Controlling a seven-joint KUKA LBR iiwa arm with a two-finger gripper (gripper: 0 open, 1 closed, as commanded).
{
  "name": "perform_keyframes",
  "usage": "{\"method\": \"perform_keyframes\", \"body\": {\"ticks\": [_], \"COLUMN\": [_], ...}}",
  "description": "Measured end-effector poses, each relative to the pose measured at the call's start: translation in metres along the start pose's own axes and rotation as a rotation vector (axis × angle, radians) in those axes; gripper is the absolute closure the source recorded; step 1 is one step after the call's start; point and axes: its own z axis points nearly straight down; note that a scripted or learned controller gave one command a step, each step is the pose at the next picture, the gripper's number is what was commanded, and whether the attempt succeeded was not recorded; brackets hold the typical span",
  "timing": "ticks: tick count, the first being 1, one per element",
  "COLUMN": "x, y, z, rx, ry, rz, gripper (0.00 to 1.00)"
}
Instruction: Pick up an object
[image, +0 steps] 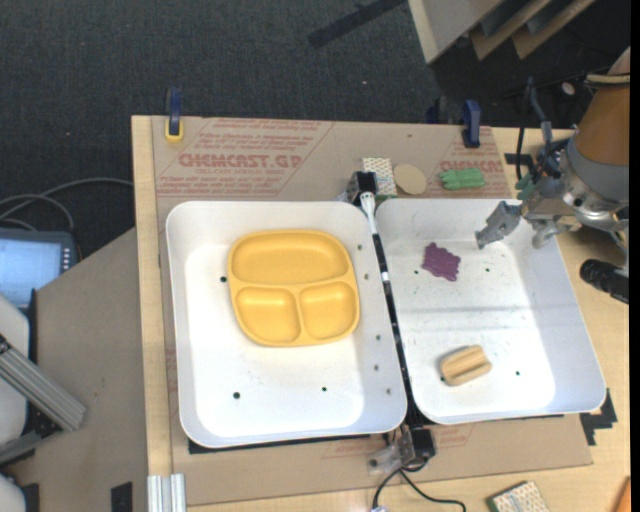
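At the right of the frame the gripper (520, 226) hangs over the upper right part of the right bin (560, 330), its two fingers (495, 224) spread apart with nothing between them. A purple scrap (440, 261) lies just left of it in that bin, and a tan block (465, 364) lies lower down. A yellow divided plate (294, 286) sits in the left bin (200, 330).

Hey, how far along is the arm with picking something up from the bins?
Nothing looks picked yet. The purple piece and tan block lie in the right bin, the yellow tray in the left. The gripper hangs above the right bin's far side. Descent, grasp and lift remain.
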Motion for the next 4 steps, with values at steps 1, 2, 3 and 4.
{"method": "perform_keyframes", "body": {"ticks": [1, 2, 3, 4], "x": [0.017, 0.016, 0.016, 0.043], "y": [0.043, 0.045, 0.045, 0.015], "z": [0.138, 0.119, 0.12, 0.132], "rx": [0.0, -0.008, -0.007, 0.005], "ry": [0.002, -0.002, -0.002, 0.002], "rz": [-0.001, -0.002, -0.002, -0.001], "gripper": [0.0, 1.0, 0.0, 0.0]}}
